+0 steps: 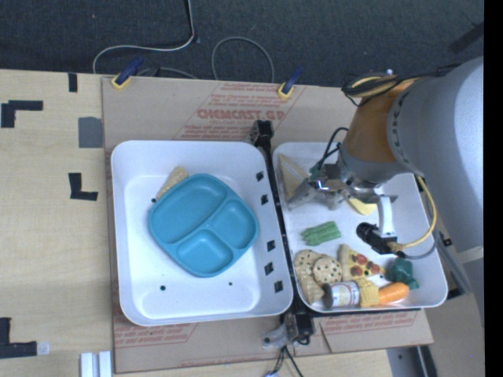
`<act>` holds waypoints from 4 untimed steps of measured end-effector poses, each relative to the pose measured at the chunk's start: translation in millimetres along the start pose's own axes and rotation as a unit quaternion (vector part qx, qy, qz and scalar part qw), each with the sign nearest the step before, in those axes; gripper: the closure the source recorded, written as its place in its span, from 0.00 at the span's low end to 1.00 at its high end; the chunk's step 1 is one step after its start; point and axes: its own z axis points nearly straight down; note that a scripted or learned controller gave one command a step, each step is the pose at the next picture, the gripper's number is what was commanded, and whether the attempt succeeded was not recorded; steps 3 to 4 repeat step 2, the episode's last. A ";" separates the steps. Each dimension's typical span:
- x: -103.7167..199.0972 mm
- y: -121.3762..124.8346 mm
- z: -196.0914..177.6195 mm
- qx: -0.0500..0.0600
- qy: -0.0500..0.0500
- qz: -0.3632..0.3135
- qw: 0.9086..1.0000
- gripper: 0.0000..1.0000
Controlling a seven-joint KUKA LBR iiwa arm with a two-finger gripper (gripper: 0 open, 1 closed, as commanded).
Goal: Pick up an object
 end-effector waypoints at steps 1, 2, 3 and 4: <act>0.7 57.6 1.0 0.000 0.000 -0.001 1.000 0.00; 0.4 55.5 -8.4 0.001 0.000 0.000 1.000 1.00; 0.4 55.5 -8.4 0.001 0.000 0.000 1.000 1.00; 0.4 55.5 -8.4 0.001 0.000 0.000 1.000 1.00</act>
